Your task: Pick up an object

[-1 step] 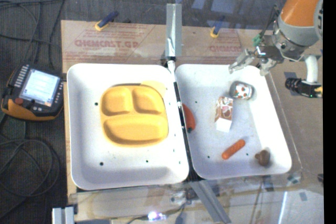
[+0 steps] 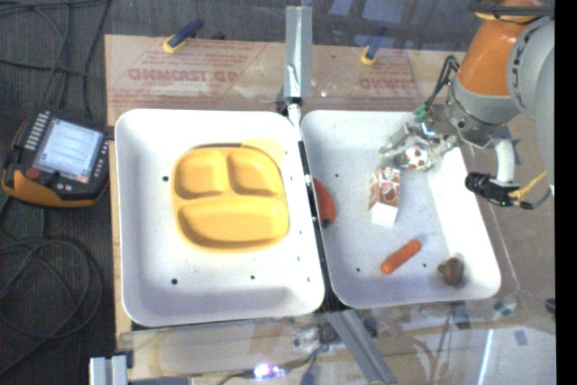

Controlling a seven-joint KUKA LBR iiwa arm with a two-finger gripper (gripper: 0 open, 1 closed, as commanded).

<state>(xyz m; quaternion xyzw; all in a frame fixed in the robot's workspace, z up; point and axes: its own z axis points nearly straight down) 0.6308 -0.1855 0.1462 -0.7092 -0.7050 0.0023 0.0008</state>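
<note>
The carrot [image 2: 400, 256] is seen in the right bin [image 2: 353, 279], in its lower middle part, lying flat on the white floor. Its long axis is set at a slant, with the upper end turned toward the right and the lower end toward the near left. A red sausage [image 2: 325, 201] is laid close along the left wall of the same bin, its length running nearly up and down. A small white packet [image 2: 385, 194] with a printed label is placed near the bin's centre, and a brown rounded lump [image 2: 451, 269] is found in the near right corner. Bare floor is left around the carrot on all sides, well apart from the walls. The gripper [image 2: 416, 145] is held over the upper right part of that bin, just above the packet; whether it is apart or together cannot be told. A moulded yellow tray [image 2: 232, 197] with three compartments is set in the left bin [image 2: 144, 284]. A handheld controller [image 2: 59, 158] is rested on the carpet beside the bench.
</note>
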